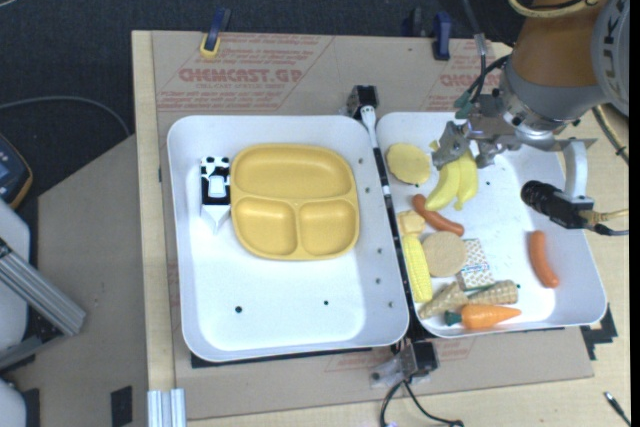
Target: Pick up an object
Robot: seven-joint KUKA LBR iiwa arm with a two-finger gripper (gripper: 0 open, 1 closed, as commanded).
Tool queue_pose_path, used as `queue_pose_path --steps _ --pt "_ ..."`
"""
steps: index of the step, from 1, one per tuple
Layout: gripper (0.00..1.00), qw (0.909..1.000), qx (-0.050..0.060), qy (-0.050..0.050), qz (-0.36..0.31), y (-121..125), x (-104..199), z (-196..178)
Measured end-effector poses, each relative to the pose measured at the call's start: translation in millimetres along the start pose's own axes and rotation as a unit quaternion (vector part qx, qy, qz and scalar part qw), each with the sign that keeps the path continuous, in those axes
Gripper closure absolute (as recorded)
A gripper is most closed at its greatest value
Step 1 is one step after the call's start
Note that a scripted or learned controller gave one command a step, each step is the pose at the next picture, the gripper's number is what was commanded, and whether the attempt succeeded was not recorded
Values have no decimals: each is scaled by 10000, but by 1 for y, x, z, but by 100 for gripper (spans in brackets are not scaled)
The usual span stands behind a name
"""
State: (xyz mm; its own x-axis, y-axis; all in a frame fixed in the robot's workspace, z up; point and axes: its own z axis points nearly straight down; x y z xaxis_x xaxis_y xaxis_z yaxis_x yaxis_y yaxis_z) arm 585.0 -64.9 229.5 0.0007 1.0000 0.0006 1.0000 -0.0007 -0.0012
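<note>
My gripper (468, 147) hangs over the back of the right bin (585, 300), right above the top of a yellow banana bunch (455, 185). Whether it touches the bananas I cannot tell. To its left lies a round yellow slice (407, 162). In front of the bananas sit a red sausage (438, 216), a corn cob (415, 267), a round tan cookie (443, 253) and a speckled cracker (476, 262). At the bin's front edge an orange carrot (481, 317) rests beside a waffle cone (486, 294). A second red sausage (543, 258) lies at the right.
The left bin (200, 305) holds a yellow divided plate (295, 200) and a small black-and-white object (214, 181) at its left. The arm (570, 25) comes in over the right bin's back right corner. Clamps (211, 37) stand at the bench's back edge.
</note>
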Motion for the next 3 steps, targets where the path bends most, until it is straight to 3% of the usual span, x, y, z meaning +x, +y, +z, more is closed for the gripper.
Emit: queue_pose_path --steps 1,2,3 --pt "100 10000 14 4 -7 -15 13 7" --pt "100 10000 -23 -8 -3 -3 2 -5" --pt "100 10000 -15 -5 -13 0 13 -2"
